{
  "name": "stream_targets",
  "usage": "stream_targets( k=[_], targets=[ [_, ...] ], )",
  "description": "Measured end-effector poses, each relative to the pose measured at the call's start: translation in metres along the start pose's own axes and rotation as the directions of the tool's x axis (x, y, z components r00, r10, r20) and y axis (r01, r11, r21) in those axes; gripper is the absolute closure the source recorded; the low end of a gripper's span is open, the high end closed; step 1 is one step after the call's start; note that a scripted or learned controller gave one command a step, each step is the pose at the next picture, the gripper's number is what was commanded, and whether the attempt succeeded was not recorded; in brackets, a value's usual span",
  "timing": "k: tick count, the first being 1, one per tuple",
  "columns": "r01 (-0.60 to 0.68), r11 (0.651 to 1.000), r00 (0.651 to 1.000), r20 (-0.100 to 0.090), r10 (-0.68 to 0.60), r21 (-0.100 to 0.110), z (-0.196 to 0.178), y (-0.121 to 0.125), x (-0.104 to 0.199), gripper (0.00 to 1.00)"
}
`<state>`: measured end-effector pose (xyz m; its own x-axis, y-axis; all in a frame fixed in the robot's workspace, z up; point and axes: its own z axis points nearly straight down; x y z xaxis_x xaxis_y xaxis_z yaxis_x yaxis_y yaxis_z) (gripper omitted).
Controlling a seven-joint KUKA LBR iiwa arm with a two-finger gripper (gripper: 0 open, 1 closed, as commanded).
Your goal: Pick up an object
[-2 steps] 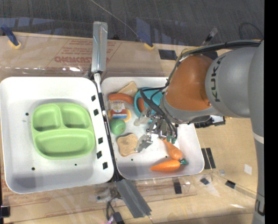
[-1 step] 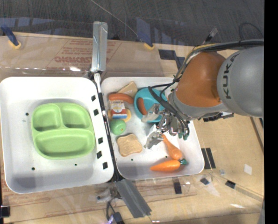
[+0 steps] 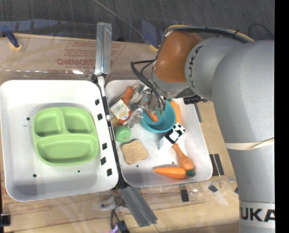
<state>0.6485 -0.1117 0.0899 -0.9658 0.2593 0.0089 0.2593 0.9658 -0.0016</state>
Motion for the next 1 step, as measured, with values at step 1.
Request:
stream_targets(
  k=[1],
  targets=[
    [0.009, 1.0, 1.0, 0.009, -0.009, 0.0, -0.0135, 0.0025, -0.0024, 1.0]
  ],
)
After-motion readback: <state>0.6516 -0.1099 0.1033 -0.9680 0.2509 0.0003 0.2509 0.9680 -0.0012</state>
